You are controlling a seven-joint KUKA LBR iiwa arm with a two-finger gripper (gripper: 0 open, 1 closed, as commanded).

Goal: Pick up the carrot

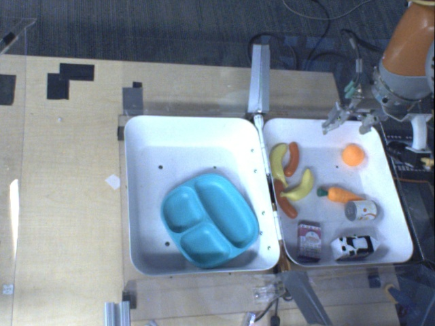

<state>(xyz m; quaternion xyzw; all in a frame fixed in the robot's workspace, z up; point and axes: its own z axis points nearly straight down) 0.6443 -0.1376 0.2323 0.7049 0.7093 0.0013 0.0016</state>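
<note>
Toward the upper right of the frame we see the gripper (351, 118) hanging over the far rim of the right bin (401, 202), its two fingers spread apart with nothing between them; above it sits the arm's orange band (410, 43), at the frame's right edge. Lower in that same bin, right of centre, we find the carrot (340, 195), lying on its side with its green end pointing left, well apart from the gripper; an orange ball (353, 155) rests between the two, nearer the carrot. Just below the carrot's right end a small can (361, 210) lies tipped over, close to touching it; left of the carrot we see two bananas (289, 175) and two sausages (291, 159) bunched near the bin's left wall. Along the near edge sit a dark box (309, 240) and a black-and-white cow toy (354, 246). Filling the lower middle of the left bin (146, 182), we see a blue divided plate (209, 219).
</note>
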